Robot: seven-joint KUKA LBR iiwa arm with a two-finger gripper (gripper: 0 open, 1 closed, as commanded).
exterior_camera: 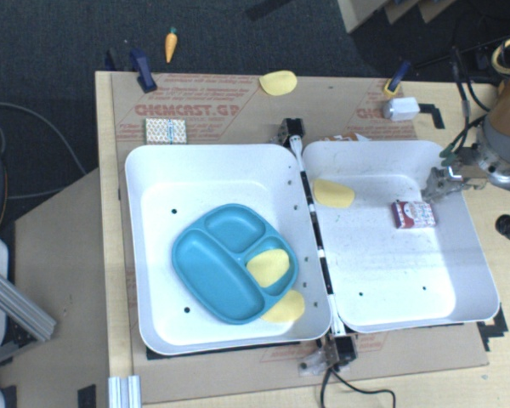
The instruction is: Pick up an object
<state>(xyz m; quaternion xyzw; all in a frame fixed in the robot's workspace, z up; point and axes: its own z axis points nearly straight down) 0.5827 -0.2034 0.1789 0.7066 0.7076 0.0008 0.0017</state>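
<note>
Red-and-white packet [414, 214] lies just beside the tool [443, 182].

The left bin [144, 228] sits just beside the right bin [459, 287]. In the left bin lies a divided tray [217, 266], with one soft lump [269, 266] in its compartment nearest the right bin and another lump [286, 308] touching the tray's edge in front. Within the right bin, a third lump [333, 195] lies near the left bin, and a small packet [414, 214] lies well apart toward the far wall, just beside the gripper [442, 181].
</note>
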